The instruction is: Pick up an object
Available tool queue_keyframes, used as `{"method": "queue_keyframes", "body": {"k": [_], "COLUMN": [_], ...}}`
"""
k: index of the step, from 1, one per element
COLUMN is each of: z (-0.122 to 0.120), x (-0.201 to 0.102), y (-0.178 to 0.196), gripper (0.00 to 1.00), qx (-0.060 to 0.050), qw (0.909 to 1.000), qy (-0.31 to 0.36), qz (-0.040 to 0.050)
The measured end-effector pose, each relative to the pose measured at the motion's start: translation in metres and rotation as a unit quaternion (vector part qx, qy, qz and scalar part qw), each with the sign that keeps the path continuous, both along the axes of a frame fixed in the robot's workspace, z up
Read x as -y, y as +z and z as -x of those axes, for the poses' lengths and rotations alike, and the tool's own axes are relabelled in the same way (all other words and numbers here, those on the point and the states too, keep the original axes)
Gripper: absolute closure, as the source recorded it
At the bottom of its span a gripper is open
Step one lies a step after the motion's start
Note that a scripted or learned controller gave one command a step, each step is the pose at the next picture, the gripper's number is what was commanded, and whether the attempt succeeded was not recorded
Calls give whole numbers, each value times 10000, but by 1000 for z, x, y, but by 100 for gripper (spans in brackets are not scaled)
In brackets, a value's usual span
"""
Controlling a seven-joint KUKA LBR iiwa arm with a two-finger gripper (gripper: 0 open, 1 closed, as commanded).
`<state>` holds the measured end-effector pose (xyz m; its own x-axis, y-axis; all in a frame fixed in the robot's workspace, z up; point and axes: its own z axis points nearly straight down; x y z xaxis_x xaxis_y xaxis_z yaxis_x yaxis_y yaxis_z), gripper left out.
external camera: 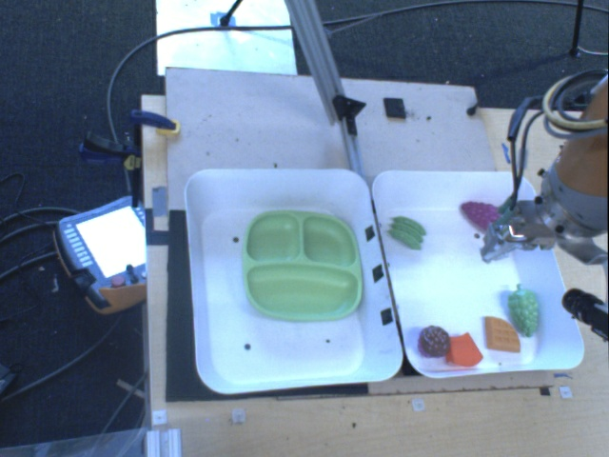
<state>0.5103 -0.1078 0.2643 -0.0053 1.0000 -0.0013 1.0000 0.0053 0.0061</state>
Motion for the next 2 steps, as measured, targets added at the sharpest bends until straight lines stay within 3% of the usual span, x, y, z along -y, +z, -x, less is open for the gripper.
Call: {"method": "queue_keyframes", "body": {"k": [1,2], "z": [-33,-47], "x": [-46,-95], "y": [0,-3], "gripper": [100,100], "qx": [-8,-12], "qw": [10000,10000], "qy": [27,23], "qz": [-12,-11]}}
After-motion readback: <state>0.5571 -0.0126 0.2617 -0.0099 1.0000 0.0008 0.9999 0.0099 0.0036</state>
